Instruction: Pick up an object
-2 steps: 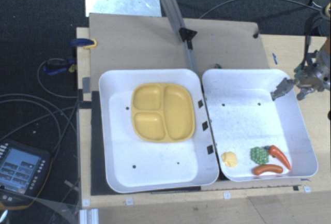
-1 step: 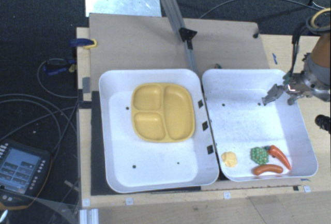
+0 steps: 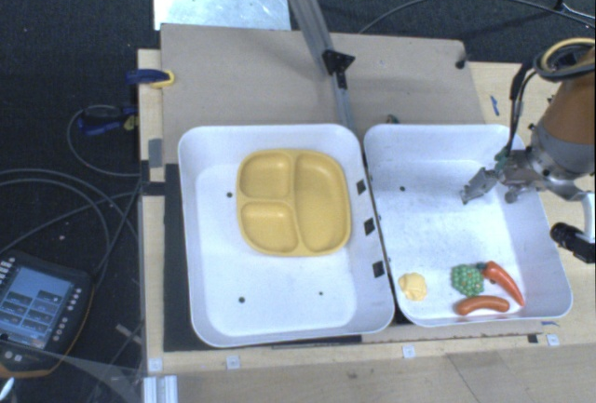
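1. The things to pick lie in the right bin (image 3: pixel 438 159), gathered in its near corner: a green broccoli-like piece (image 3: pixel 467 278), an orange carrot (image 3: pixel 504 283) just right of it and seemingly touching it, a reddish sausage (image 3: pixel 482 305) just in front of the broccoli, and a small pale yellow lump (image 3: pixel 413 286) set apart to the broccoli's left.
2. They look like small toy foods, so I judge them light, fairly stiff and not fragile; their smooth, rounded skins may slip between the fingers.
3. The sausage and carrot are long and thin, best pinched across the narrow middle. The yellow lump is easiest to approach, with bare floor around it.
4. The claw (image 3: pixel 492 185) hovers over the far half of the right bin, well beyond the broccoli. Its fingers appear spread and released, with nothing between them.
5. Crowding is the main trouble: broccoli, carrot and sausage sit so close that a finger could nudge a neighbour. The bin's near and right walls stand just beside the carrot and sausage, limiting room.
6. Left of the broccoli, in the other bin (image 3: pixel 214 299), a yellow divided plate (image 3: pixel 293 202) lies well apart. A grey pole (image 3: pixel 307 1) slants across the tabletop (image 3: pixel 400 61) behind both bins.
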Robot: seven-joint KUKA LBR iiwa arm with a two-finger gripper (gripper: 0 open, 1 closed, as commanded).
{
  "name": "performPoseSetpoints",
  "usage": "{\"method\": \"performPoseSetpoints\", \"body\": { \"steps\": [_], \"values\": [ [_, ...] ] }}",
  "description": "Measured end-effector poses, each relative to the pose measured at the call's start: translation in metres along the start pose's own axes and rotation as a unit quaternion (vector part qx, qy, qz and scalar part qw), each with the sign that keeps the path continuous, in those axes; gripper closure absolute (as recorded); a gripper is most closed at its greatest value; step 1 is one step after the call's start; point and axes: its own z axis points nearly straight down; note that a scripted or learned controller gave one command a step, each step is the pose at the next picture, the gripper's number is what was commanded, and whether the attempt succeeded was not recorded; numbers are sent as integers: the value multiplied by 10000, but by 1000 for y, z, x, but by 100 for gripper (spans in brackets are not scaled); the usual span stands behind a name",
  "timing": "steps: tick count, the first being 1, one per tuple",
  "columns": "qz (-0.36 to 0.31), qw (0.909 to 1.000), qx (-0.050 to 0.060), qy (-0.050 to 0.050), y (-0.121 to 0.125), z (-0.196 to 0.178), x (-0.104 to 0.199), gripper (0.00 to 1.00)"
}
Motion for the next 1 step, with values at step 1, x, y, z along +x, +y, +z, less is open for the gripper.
{"method": "performPoseSetpoints", "body": {
  "steps": [1],
  "values": [
    [-1, 10000, -32, -7, 2, -14, -1, 100]
  ]
}}
